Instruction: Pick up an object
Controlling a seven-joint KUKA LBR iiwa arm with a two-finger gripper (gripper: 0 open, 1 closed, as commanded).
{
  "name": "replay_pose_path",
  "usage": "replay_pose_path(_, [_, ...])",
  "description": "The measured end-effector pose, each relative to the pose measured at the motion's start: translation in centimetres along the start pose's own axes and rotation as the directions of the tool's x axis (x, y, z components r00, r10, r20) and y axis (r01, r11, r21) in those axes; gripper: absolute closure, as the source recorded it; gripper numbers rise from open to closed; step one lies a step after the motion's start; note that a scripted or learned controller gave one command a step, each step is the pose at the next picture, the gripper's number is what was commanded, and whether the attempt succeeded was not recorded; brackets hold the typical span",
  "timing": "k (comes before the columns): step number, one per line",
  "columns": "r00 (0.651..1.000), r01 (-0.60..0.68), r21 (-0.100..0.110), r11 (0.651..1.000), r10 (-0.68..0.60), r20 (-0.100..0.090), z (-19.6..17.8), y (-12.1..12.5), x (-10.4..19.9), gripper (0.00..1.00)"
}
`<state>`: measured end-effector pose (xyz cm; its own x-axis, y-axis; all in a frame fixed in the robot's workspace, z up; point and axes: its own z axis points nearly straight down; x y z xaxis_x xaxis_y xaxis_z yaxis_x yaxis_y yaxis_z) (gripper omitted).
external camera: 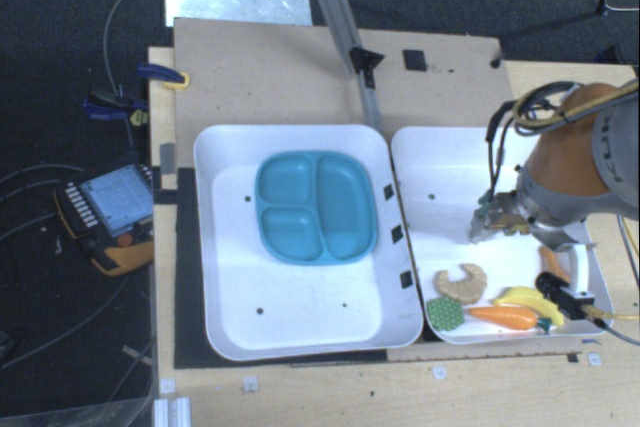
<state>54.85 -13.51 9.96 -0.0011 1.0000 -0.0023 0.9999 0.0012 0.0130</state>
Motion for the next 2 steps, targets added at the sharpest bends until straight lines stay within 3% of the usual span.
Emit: replay_pose_path(2, [1.000, 0.004, 0.006, 1.000, -0.004, -0.001, -11.0, 1.8, -0.3, 1.00])
